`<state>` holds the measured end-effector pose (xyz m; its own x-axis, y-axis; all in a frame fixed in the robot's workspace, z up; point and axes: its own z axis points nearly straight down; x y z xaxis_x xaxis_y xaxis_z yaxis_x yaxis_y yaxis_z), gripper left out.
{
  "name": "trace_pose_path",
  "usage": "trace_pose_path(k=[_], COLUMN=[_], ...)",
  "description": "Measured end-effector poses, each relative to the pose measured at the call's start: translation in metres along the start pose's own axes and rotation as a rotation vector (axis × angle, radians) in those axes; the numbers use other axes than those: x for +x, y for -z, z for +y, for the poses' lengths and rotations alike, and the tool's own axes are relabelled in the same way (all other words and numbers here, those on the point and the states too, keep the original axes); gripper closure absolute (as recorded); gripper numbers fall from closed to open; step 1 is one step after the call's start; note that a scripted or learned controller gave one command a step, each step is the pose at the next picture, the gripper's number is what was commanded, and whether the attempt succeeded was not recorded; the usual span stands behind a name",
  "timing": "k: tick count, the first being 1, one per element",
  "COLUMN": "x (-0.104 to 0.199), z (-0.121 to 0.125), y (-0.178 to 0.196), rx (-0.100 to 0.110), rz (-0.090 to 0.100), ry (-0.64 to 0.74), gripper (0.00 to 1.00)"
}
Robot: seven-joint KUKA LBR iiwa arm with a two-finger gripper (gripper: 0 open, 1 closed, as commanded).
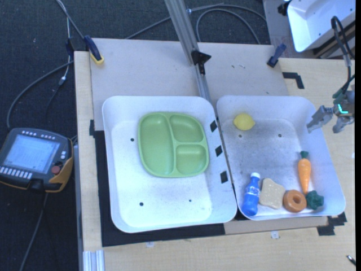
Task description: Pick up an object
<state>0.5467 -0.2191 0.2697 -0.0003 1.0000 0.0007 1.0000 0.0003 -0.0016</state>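
Cut off at right edge: grey metal two-finger gripper (329,121), arm beyond out of frame.

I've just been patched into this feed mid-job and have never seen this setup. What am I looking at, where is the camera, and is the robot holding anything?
This is one fixed camera above a bench, looking down at a slant. Two shallow white bins sit side by side. The left bin holds a green divided plate. The right bin holds small toy items: a yellow lemon near its back, and along the front a blue bottle, a bread slice, a donut and a carrot. The robot arm reaches in from the right; its hand hovers over the right bin's far right edge, with nothing between its fingers. The box with a screen lying off to the left looks like a handheld controller.
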Motion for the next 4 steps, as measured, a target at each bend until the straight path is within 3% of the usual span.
trace_pose_path(k=[1, 4], x=[0.000, 0.000], z=[0.000, -0.003], y=[0.001, -0.156], rx=[-0.002, 0.005], rz=[-0.001, 0.003], ry=[0.000, 0.000], gripper=[0.00, 0.00])
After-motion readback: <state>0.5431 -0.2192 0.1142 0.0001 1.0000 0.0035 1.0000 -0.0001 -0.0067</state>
